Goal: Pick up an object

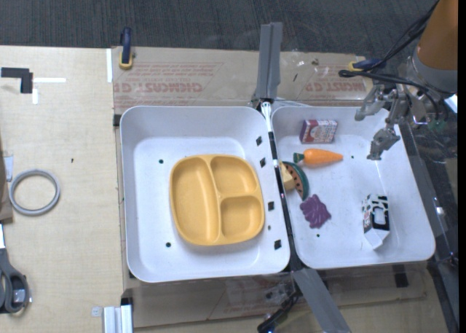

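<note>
Five objects lie in the right bin (408,244) below my pincer (382,138).
I can't tell its state; it hangs right of the carrot (322,156), holding nothing.

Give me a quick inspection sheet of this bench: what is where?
Surface: wooden bench bearing a left bin and a right bin.
Job's things: right bin holds a small carton, toy carrot, melon slice, purple grapes and black-and-white pack.
Clutter: yellow divided plate in the left bin.
Grippers: gripper hangs above the right bin's far right corner, holding nothing.
Cables: black cables run to the arm.
Surroundings: tape roll, scissors, clamp, dark carpet.
</note>
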### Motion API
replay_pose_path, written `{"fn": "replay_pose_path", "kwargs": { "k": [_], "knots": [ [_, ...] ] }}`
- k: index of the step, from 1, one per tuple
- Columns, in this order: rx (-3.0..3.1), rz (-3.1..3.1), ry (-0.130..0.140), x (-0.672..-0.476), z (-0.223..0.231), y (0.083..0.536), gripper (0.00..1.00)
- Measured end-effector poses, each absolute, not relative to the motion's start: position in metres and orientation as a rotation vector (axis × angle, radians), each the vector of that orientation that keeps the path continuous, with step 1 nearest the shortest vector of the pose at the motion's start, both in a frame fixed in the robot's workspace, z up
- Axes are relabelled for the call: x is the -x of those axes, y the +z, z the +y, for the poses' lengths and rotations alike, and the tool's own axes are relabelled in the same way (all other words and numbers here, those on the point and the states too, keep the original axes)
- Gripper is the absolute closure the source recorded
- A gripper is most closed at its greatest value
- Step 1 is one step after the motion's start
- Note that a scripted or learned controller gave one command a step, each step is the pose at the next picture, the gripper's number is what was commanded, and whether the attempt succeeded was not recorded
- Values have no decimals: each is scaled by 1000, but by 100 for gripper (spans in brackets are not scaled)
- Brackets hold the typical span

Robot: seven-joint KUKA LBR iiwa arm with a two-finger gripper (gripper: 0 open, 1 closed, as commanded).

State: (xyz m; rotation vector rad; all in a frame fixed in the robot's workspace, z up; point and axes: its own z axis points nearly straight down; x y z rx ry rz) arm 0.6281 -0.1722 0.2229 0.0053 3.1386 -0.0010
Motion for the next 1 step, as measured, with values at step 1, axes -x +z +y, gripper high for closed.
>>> {"fn": "replay_pose_path", "kwargs": {
  "k": [1],
  "knots": [
    [-432,3108,-1,-636,-160,93,0]
  ]
}}
